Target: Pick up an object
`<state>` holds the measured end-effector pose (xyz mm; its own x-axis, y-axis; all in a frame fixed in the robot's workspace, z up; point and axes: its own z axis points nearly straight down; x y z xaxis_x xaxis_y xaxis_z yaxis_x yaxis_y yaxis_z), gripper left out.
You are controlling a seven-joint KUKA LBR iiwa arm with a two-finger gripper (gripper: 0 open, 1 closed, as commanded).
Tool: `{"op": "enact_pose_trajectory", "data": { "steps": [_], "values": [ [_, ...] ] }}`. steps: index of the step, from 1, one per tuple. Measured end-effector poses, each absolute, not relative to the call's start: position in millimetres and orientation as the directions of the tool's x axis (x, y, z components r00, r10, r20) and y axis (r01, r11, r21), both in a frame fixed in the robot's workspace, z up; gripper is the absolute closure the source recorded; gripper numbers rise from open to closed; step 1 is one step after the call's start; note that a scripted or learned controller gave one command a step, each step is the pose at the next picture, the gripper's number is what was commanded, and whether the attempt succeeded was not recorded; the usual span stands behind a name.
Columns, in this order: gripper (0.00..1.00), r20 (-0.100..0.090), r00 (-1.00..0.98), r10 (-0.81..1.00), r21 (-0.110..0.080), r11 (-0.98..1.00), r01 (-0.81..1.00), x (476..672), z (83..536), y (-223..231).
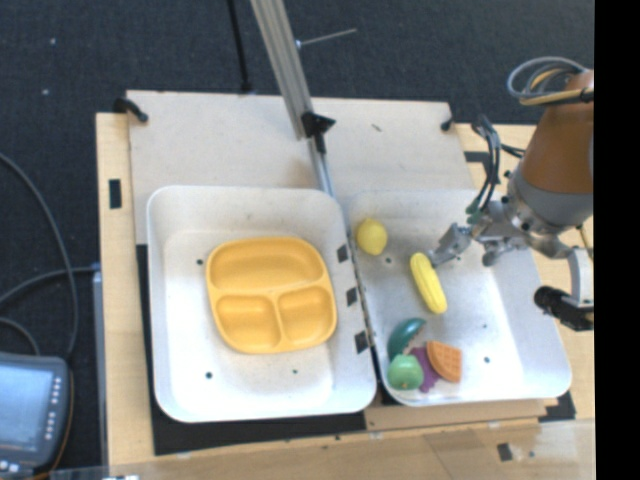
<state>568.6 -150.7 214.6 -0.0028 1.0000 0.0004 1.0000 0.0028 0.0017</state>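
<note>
Dark carpet surrounds a pale wooden bench (230, 138) bearing two shallow white bins side by side.

On the view's left, the left bin (180, 368) holds a yellow divided tray (270, 293) lying flat near its middle. In the right bin (520, 348), a yellow corn cob (428, 282) lies flat, its long axis running from upper left to lower right, the lower end pointing toward the bin's near right corner. A small yellow lemon (371, 236) sits just up-left of it, apart. Near the front wall, a green pepper (405, 353) and an orange waffle-like piece (444, 360) cluster together over something purple. Reaching in from the right, the gripper (468, 243) hovers just right of the cob's upper end, fingers spread apart, nothing between them.
</note>
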Motion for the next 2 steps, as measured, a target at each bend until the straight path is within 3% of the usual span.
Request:
{"op": "enact_pose_trajectory", "data": {
  "steps": [1,2],
  "values": [
    [0.0,0.001,-0.002,1.0,0.002,0.002,1.0,568.6,214.6,-150.7],
    [0.0,-0.002,0.002,1.0,-0.002,-0.002,1.0,568.6,172.0,-148.3]
  ]
}}
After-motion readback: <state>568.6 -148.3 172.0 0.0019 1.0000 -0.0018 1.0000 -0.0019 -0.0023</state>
